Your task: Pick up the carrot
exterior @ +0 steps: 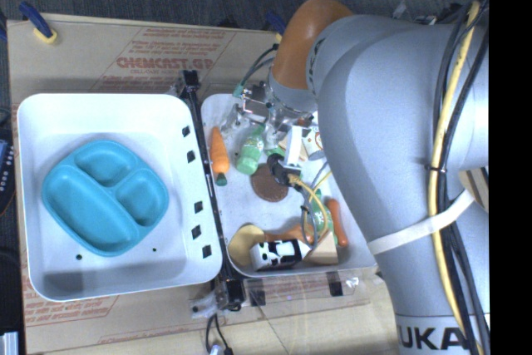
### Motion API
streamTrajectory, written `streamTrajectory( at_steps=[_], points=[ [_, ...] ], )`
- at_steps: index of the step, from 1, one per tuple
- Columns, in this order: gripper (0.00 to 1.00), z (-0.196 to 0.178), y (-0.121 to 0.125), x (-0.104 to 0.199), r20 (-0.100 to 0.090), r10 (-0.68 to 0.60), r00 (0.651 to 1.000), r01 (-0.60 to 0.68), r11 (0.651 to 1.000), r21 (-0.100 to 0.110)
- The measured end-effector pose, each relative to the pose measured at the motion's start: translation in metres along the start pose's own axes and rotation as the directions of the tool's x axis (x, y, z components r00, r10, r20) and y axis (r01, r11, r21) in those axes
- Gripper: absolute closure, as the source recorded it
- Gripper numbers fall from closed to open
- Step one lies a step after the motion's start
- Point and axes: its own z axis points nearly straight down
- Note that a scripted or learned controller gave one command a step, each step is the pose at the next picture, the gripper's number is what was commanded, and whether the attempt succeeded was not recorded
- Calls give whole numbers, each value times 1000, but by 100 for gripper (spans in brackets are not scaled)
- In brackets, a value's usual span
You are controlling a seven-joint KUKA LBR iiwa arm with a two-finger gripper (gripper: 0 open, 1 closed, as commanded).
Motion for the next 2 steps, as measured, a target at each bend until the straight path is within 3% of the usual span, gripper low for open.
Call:
streamTrajectory(
  at_steps=[1,2],
  points=[
    [0,1,-54,-18,-5,399,917,-399,917,2],
    [0,-1,-10,-8,-5,587,809,-587,809,-1]
  ],
)
